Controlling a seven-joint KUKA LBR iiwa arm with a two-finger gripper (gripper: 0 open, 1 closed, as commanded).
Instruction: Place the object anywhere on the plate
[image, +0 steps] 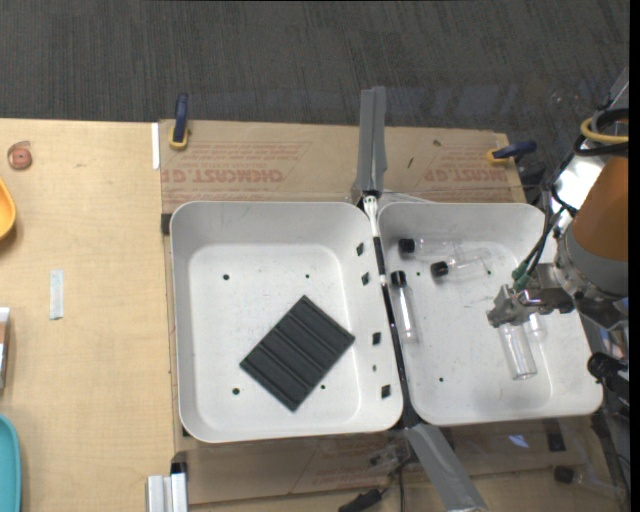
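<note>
**Over the right bin, plate waiting in the left**

Far to the left, on the bare wooden bench (90, 250), lie a small pinkish disc (18, 155) and a short white strip (56, 295). A sheet of cardboard (260, 165) lies under both bins, held at its far edge by two blue clamps, one on the left (180, 112) and one on the right (512, 152).

The left bin (270, 208) holds the plate (298, 352), a dark ribbed rectangle lying flat and turned at an angle, a little right of the bin's middle.

In the right bin (450, 207), a capped tube (402, 305) lies along the left wall. Two more capped tubes lie toward the far side, one (420, 244) just beyond the other (458, 266).

My gripper (512, 312) hangs over the right part of this bin. A clear tube (520, 354) shows directly on its near side, touching or almost touching it. I cannot tell whether my jaws are open or closed, nor whether they grip that tube. The tube is well apart from the plate.
</note>
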